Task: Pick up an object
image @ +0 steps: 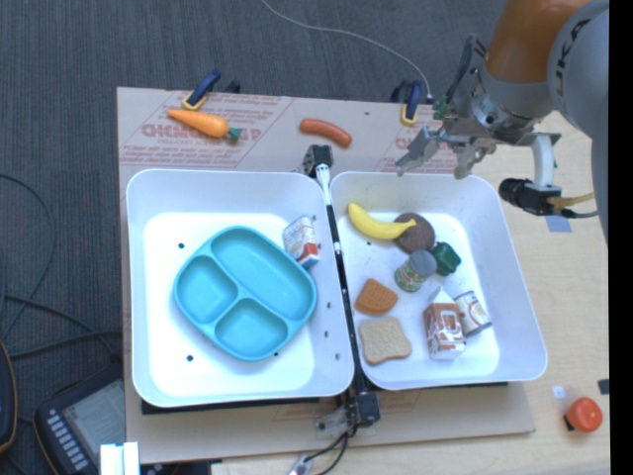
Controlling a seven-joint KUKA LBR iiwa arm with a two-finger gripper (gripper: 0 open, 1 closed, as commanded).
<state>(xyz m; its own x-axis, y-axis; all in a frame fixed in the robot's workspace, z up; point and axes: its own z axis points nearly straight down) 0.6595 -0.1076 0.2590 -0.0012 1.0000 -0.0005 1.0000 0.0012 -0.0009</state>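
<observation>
A: Item one, arm. Position?

B: Grey arm (554,38) with orange band enters from the upper right, wrist bent down. Its gripper (435,158) hangs above the far rim of the right bin (514,265). Jaws spread apart, nothing between them.

A: Right bin contents?

B: One banana (378,224), near the far left corner, touching a brown round item (417,232). A grey-lidded can (415,269) just beside a dark green piece (447,256). An orange-brown wedge (376,297), a bread slice (384,340) near the front, and two small cartons (453,325) side by side.

A: Gripper to those things?

B: Apart from all. The banana and brown item lie nearest, below it in the view.

A: Left bin?

B: One blue divided tray (245,293), three compartments. One small carton (303,239) by the right wall.

A: Outside the bins?

B: On the board behind: a carrot (201,124) and a sausage (325,132). An orange object (584,416) at the lower right.
</observation>
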